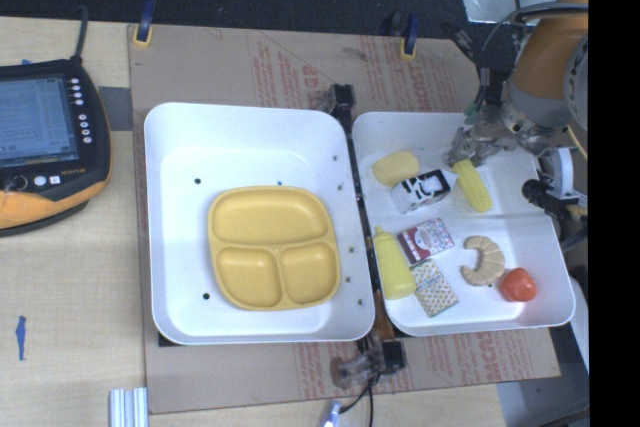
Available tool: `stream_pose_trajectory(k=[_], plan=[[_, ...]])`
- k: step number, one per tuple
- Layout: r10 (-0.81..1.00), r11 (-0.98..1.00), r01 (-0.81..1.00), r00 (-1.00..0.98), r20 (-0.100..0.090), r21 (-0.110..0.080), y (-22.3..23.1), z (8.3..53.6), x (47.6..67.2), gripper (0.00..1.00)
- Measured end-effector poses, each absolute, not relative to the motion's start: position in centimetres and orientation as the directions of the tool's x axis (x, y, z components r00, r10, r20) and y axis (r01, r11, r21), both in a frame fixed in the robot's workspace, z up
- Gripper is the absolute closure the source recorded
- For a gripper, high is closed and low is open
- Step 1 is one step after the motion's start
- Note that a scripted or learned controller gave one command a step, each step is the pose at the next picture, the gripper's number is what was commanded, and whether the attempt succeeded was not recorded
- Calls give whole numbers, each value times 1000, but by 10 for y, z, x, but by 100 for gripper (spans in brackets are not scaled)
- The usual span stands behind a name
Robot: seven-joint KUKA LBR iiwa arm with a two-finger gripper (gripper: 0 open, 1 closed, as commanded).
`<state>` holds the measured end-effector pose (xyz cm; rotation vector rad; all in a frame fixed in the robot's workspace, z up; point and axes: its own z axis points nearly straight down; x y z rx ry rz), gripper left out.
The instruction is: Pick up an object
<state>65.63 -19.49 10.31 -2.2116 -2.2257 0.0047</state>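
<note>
My gripper (472, 148) hangs over the back of the right bin (540, 215), right at the far end of a yellow corn cob (474, 186). To the left of the corn lie a black-and-white packet (423, 188) and a pale yellow sponge-like piece (396, 166). Nearer the front are a red-and-white packet (427, 239), a yellow bottle (393, 264), a patterned packet (435, 288), a croissant (485, 259) and a red tomato (517, 285). I see nothing lifted off the bin floor.
The left bin (180, 165) holds a yellow divided plate (273, 246). A tablet-like pendant (45, 140) lies on the bench at the far left. The arm's orange band (550, 55) and cables rise at the right behind the bin.
</note>
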Motion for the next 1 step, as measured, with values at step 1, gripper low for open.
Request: stream_pose_trajectory(k=[1], plan=[[1000,6,1000,-6,-1,-4,-133,145,638,100]])
